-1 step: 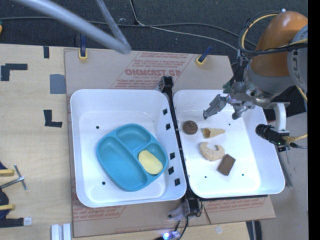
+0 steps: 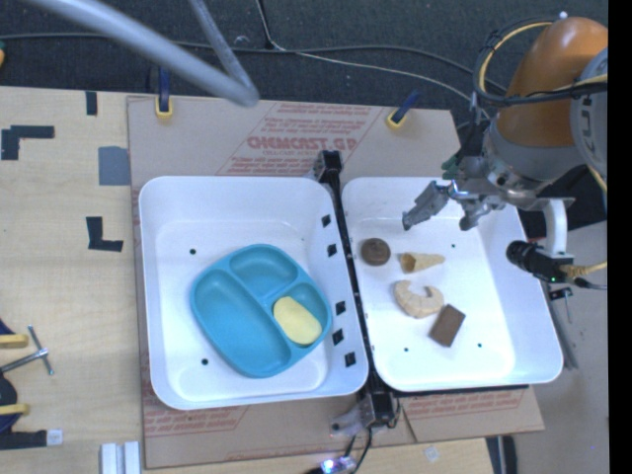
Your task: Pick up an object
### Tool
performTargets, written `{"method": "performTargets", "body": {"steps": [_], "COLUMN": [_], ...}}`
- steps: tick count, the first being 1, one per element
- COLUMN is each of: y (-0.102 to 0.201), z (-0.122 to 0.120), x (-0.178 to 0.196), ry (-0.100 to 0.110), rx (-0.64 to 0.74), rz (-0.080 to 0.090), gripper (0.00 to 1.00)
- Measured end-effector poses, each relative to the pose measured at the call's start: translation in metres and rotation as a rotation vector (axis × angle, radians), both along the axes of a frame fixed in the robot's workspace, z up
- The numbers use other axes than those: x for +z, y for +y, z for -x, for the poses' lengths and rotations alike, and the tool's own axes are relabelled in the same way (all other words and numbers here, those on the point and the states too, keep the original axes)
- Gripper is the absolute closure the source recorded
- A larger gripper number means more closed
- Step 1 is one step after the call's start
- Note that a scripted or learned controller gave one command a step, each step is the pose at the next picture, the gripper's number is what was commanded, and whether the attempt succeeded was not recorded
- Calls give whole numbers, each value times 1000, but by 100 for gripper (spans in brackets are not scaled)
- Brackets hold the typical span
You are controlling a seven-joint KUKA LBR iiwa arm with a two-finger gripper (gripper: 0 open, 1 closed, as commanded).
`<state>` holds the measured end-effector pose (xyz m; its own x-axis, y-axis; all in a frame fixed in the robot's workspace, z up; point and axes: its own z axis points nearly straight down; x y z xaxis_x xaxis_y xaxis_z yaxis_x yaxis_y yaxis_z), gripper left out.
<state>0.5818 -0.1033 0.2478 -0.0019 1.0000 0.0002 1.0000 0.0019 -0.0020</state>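
The gripper [image 2: 446,209] hangs spread and bare; just below it lie a round brown cookie [image 2: 374,252], a tan cone [image 2: 422,261], and a lumpy pastry [image 2: 418,299].

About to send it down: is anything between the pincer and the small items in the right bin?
Nothing visible. The pincer hangs over the right bin, with bare floor between it and the round brown piece and tan wedge.
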Motion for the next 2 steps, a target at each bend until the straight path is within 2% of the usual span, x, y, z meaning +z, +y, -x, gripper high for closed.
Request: {"method": "performTargets", "body": {"steps": [2], "y": [-15], "z": [-2], "x": [-109], "ry": [2], "rx": [-1], "rz": [1], "gripper": [0]}}
